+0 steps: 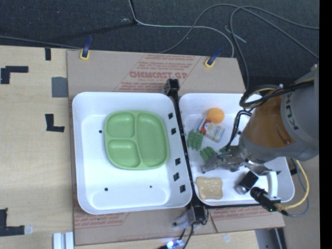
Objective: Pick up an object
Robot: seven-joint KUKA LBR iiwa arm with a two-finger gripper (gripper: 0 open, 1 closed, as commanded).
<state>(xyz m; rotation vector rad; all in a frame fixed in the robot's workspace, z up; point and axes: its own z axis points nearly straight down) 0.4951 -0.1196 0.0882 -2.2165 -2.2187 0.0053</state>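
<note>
The right bin (236,100) holds an orange ball (216,114), a small white and red carton (212,130), two green leafy pieces (196,139) (208,152) and a slice of toast (209,188). My gripper (213,163) is low in this bin, between the lower green piece and the toast, and touches or nearly touches the green piece. The grey arm with its orange band (267,126) covers the bin's right half. Nothing is seen lifted.
The left bin (85,139) holds a green divided plate (137,140). A black divider (179,139) runs between the two bins. Cables hang across the dark background at the back. Cardboard lies under both bins.
</note>
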